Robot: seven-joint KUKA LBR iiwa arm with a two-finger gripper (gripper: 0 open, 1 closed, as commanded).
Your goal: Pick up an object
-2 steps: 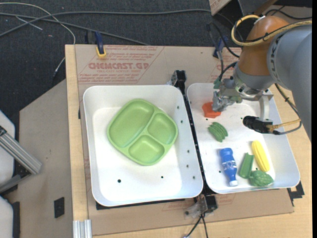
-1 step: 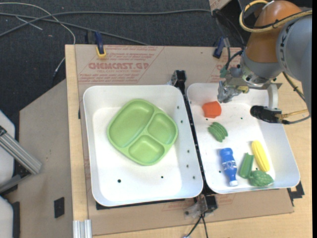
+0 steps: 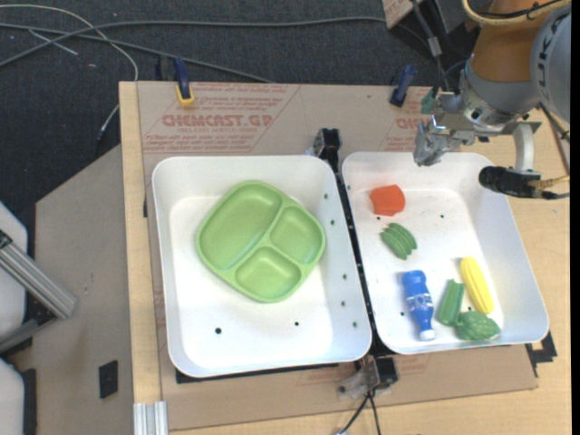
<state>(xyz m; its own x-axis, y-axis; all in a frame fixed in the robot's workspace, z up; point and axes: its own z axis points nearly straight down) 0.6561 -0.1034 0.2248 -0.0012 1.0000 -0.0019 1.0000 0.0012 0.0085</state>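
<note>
Tool [image 3: 431,149] over right bin [image 3: 507,234] far rim (grip state unclear), orange block [image 3: 388,199] near.

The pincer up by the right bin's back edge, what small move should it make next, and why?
Probably shift toward the orange block and begin descending. The pincer hangs over the right bin's back rim with nothing between its fingers, and that block is the nearest object, lying apart from the others.

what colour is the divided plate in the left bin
Light green. The divided plate shows plainly in the camera view, lying in the left bin.
</note>
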